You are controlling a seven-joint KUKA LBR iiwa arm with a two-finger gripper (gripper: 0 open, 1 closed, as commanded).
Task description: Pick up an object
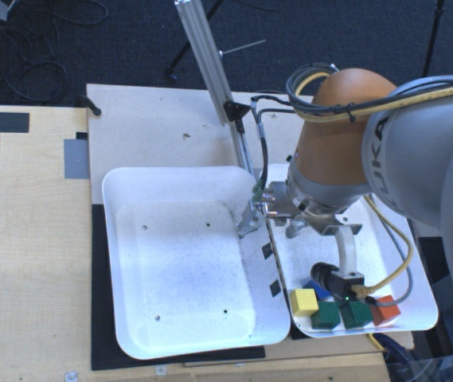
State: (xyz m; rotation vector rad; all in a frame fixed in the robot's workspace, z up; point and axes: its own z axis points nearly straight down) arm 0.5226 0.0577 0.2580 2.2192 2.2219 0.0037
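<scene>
Several small blocks lie bunched in the near corner of the right bin: a yellow block, two green blocks, an orange block and a blue block partly hidden behind them. My gripper hangs under the orange-banded wrist, over the far left part of the right bin near the wall shared with the left bin. It is well short of the blocks. The wrist hides most of it from above, and I see nothing held in it.
The left bin sits beside the right one, and their rims meet at about. A slanted aluminium rail rises behind the bins. The arm's bulk covers the far half of the right bin.
</scene>
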